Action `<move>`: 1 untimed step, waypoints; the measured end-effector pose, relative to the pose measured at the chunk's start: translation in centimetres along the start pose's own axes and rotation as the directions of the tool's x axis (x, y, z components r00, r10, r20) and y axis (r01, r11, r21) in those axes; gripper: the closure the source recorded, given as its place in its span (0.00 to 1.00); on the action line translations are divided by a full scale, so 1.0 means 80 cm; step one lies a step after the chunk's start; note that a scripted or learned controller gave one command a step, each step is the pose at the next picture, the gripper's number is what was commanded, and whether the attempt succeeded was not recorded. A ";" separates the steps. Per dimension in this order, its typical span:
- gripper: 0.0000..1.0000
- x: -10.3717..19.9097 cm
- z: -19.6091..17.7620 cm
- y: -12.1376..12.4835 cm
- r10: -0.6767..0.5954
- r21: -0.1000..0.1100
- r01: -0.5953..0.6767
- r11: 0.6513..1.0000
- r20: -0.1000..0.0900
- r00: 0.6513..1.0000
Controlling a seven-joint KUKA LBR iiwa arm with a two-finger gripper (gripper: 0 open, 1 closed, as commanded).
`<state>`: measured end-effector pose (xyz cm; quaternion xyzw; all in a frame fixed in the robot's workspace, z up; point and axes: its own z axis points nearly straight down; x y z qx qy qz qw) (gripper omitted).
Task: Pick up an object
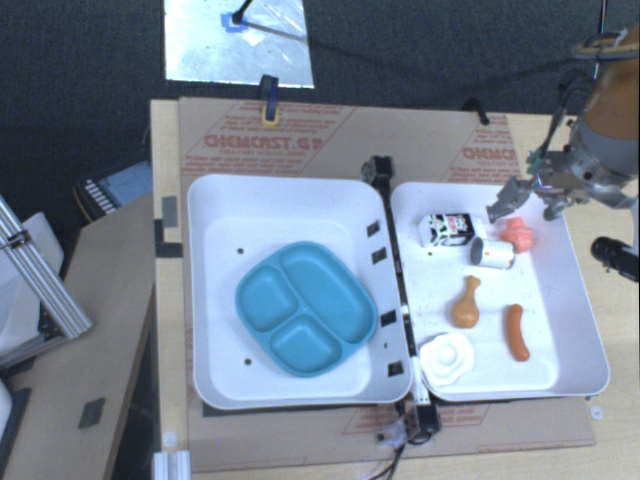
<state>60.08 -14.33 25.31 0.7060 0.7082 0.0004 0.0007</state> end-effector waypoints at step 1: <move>0.00 0.013 0.065 -0.001 -0.002 0.004 0.002 1.000 -0.001 1.000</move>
